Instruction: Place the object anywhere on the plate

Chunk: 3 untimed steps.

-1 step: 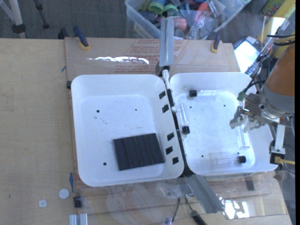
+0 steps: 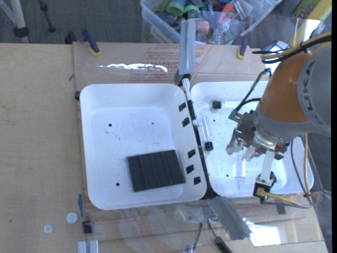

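Note:
A dark grey ridged plate lies flat in the left bin, towards its front right. My gripper hangs low over the middle of the right bin, under the grey arm with the orange band. A pale, see-through piece lies on the right bin's floor near the divider, left of the gripper and apart from it. A small black piece sits near that bin's back wall. The floor directly beneath the gripper is hidden by it.
Black clips run along the divider between the bins. A clear tub of coloured toys stands behind the bench. A yellow cable trails at the right bin's front rim.

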Tool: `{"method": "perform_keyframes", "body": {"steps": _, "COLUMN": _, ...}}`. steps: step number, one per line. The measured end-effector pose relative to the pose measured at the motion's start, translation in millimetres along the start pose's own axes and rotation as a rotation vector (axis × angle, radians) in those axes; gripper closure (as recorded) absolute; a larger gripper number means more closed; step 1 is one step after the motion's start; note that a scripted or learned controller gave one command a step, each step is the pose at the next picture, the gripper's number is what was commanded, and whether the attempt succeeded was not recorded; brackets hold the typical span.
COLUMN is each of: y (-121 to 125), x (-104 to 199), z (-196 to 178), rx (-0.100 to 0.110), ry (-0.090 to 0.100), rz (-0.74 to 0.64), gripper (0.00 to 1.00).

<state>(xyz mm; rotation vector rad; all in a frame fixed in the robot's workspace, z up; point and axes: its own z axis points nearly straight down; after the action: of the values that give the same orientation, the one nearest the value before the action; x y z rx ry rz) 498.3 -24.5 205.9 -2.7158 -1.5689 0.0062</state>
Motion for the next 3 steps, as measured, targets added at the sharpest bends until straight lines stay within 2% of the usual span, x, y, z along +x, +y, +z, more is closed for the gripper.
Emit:
{"method": "perform_keyframes", "body": {"steps": 1, "y": 28, "x": 69, "z": 5, "rx": -0.004, "ry": 0.0, "rz": 0.515, "gripper": 1.0}}
{"method": "perform_keyframes", "body": {"steps": 2, "y": 78, "x": 182, "z": 29, "rx": -0.004, "ry": 0.0, "rz": 0.417, "gripper": 1.0}}
{"method": "perform_keyframes", "body": {"steps": 3, "y": 29, "x": 194, "z": -17, "rx": -0.003, "ry": -0.001, "rz": 0.04, "gripper": 1.0}}
